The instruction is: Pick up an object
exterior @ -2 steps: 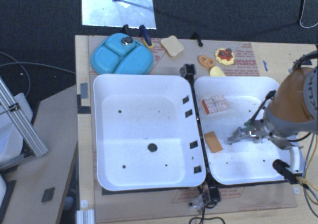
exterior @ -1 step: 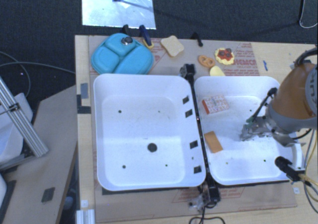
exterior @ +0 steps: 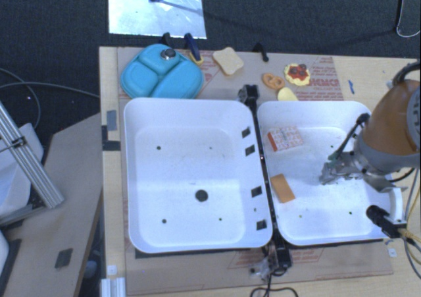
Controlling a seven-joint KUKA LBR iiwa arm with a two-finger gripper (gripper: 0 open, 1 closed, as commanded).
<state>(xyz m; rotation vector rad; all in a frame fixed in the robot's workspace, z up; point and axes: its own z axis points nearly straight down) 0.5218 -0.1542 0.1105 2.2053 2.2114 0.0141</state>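
**Gripper low in the right bin, clear of both objects**

Over the right-hand shallow white plastic bin (exterior: 309, 233), the grey arm with its orange band (exterior: 393, 121) reaches in from three o'clock, and its two-finger metal gripper (exterior: 334, 174) sits low near the bin floor, about the middle of the bin's right half. Whether the gripper is spread or pressed together cannot be told; nothing can be seen caught in it.

Two objects lie in this bin. A flat white card-like packet with a red printed pattern (exterior: 285, 137) rests toward eleven o'clock of the bin, well apart from the gripper. A small orange rectangular block (exterior: 283, 188) lies at about eight o'clock, near the divide between the bins and to the nine o'clock side of the gripper, not touching it.

The left-hand shallow white bin (exterior: 141, 157) holds a small dark round disc (exterior: 201, 195) near its centre, toward six o'clock.

Beyond the bins, at twelve o'clock on the bench, stand a light blue plastic compartment tray (exterior: 162, 73), a tan slice of toy bread (exterior: 228, 60), a small orange pretzel-shaped toy (exterior: 272, 80), a round yellow toy with red topping (exterior: 297, 74) and a pale yellow rounded piece (exterior: 287, 94) just beside the right bin's far rim.
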